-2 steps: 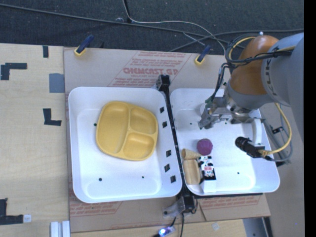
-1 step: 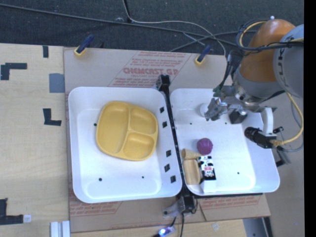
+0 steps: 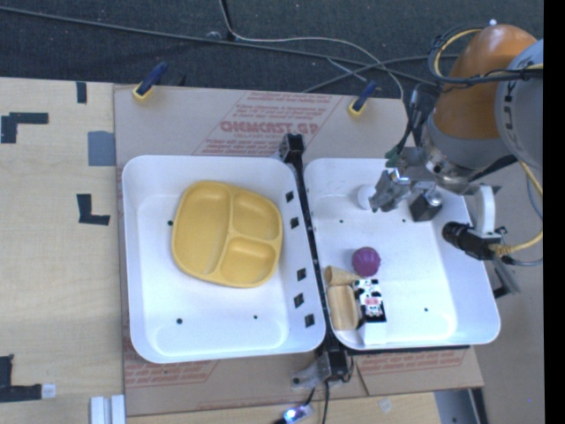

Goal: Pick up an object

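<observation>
Seemingly spread at the fingers point(image 3: 381, 200), two dark prongs set apart with nothing gripped between them, though too blurred here to be sure. Midway, the gripper point(image 3: 402, 203), hanging over the far half of the right bin point(image 3: 477, 325), tilted and pointing down toward the bin floor. Just beside the finger nearer the divider, a small white rounded thing point(image 3: 364, 197), close to the finger but not held; touching or not, impossible to say. Above the gripper, the grey wrist and the orange band point(image 3: 481, 78), reaching in from the right with looped cables around it. Nearer the camera in the same bin, well apart from the gripper, a purple ball point(image 3: 366, 260) lying loose on the floor. Just below the ball, a small black-and-white piece point(image 3: 371, 303), and against the divider beside it a tan wooden block point(image 3: 340, 303), the two touching or nearly so. At the near wall, a white block point(image 3: 374, 332) under the black-and-white piece. Across the divider, in the left bin point(image 3: 141, 325), a yellow sectioned plate point(image 3: 227, 234) lying flat, alone. Under both bins, a printed cardboard sheet point(image 3: 265, 122), pinned at its far edge by two yellow-and-blue clamps point(image 3: 150, 79).
</observation>
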